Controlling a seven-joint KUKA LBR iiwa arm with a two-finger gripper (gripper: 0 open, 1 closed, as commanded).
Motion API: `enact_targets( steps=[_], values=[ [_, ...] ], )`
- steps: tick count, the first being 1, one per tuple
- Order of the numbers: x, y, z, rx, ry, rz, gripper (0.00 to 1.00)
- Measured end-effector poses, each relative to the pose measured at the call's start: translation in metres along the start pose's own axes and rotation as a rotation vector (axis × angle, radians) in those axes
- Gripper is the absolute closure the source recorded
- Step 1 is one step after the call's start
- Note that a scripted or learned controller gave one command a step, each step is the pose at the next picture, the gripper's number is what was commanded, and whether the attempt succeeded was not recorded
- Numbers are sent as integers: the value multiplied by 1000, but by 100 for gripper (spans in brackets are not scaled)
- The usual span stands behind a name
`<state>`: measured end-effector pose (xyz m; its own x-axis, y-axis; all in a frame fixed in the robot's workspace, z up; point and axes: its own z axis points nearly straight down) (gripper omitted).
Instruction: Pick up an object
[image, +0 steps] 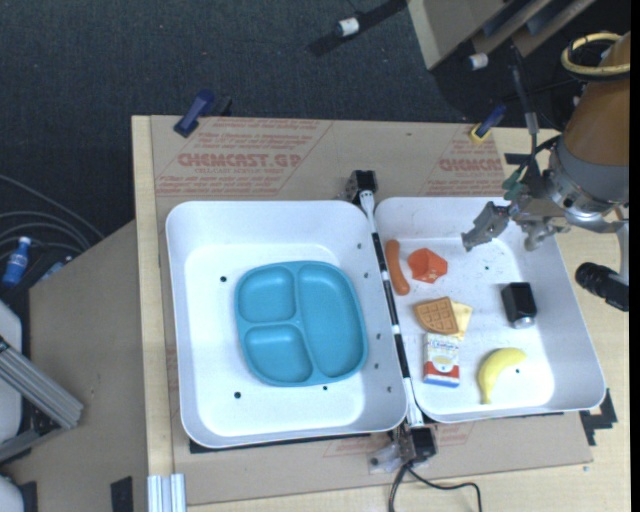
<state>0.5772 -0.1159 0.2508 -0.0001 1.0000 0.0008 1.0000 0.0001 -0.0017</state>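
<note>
The right bin (575, 330) holds several small objects. An orange sausage (398, 266) lies by its left wall, with a red pepper-like piece (428, 265) beside it. Below them sit a tan waffle (441, 315) and a small white carton (442, 359). A yellow banana (498, 371) lies near the front, and a black block (519, 303) is at mid right. My gripper (510, 230) hangs over the far part of this bin, above and behind the black block. Its fingers (485, 227) are spread open with nothing between them.
The left bin (195, 300) holds a blue divided plate (299, 322). A black ridge with clamps (385, 290) separates the two bins. The arm's grey body with its orange band (600, 130) comes in from the upper right. Cardboard (300, 150) lies under the bins.
</note>
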Motion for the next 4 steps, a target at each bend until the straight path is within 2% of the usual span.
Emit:
enact_targets(
  steps=[1, 2, 3, 4],
  values=[
    [13, 10, 166, -1, 0, 0, 0],
    [13, 10, 156, -3, -1, 1, 100],
    [13, 10, 156, -2, 0, 1, 0],
    [17, 82, 166, 2, -2, 0, 0]
  ],
)
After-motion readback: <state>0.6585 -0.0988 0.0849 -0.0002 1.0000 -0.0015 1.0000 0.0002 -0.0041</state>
